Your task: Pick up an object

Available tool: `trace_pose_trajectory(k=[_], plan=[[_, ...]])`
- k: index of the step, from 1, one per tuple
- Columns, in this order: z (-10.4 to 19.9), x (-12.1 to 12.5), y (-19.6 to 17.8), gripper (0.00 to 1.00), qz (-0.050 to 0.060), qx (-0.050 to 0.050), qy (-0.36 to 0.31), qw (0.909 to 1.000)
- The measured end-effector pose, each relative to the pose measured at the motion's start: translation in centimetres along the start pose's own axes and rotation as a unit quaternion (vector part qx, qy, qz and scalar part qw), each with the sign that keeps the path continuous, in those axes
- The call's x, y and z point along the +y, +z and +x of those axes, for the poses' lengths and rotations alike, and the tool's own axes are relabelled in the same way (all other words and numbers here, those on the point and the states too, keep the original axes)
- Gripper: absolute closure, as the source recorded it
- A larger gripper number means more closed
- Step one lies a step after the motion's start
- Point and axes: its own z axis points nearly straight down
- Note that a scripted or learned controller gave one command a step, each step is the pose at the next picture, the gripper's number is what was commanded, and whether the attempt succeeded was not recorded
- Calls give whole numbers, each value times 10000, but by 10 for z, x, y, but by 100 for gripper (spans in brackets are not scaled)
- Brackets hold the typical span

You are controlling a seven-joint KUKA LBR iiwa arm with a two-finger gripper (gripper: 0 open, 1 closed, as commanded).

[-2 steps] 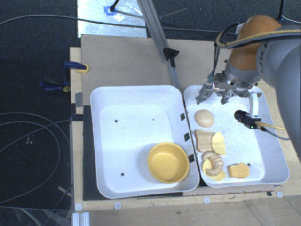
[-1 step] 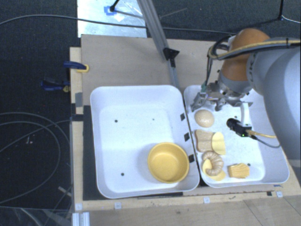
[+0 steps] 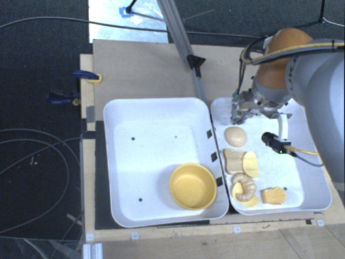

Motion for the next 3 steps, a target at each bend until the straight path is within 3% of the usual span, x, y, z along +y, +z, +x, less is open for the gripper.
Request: trace_pose_trajectory(k=[3], plan=[[-10, 14, -166, 100, -22, -4, -29, 10000]])
